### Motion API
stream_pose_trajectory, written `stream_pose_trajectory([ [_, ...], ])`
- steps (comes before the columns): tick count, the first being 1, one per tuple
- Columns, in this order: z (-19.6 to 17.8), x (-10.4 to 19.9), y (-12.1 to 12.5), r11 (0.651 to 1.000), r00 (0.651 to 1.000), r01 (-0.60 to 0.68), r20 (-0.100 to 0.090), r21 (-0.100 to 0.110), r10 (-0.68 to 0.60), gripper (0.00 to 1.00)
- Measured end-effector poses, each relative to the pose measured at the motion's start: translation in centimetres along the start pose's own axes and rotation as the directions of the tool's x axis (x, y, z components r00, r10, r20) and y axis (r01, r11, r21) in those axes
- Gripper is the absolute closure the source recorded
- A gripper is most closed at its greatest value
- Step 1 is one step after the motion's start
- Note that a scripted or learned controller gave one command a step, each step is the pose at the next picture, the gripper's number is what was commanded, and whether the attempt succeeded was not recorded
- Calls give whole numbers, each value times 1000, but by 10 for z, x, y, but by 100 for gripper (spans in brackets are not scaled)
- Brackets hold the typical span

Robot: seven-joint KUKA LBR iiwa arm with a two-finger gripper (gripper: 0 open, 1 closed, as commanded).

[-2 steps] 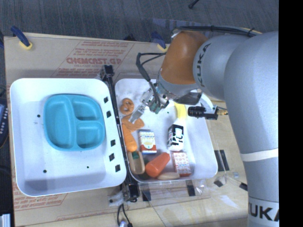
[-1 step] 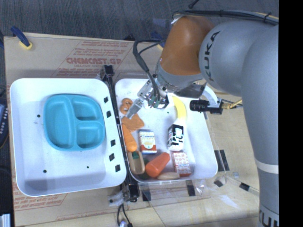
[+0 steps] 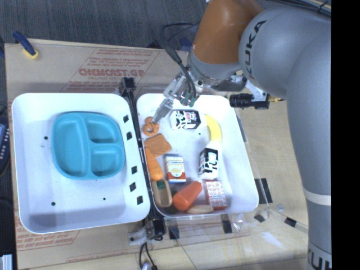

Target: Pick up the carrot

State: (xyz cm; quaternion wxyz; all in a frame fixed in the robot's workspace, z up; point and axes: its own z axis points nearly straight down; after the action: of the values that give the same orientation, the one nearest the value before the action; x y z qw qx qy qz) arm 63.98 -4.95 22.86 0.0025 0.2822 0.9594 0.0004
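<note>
Brown cardboard covered the bench (image 3: 107,61) beneath two white bins, the left bin (image 3: 34,167) holding a blue divided plate (image 3: 88,145). At the right bin (image 3: 243,167), the carrot (image 3: 153,166) lay along the left wall, between a brown toast-like piece (image 3: 158,145) above it and a small carton (image 3: 175,169) just beside it. The gripper (image 3: 159,115) hung over the bin's upper left corner near a pretzel-shaped piece (image 3: 150,127); whether its fingers were apart or together could not be told, and nothing was seen in them.
</note>
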Motion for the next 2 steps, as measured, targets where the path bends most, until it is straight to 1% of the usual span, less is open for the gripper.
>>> stream_pose_trajectory([
  [1, 37, 55, -2, 978, 978, 208, -7, 2, -208, 0],
  [2, 35, 36, 0, 941, 941, 340, -1, 1, -340, 0],
])
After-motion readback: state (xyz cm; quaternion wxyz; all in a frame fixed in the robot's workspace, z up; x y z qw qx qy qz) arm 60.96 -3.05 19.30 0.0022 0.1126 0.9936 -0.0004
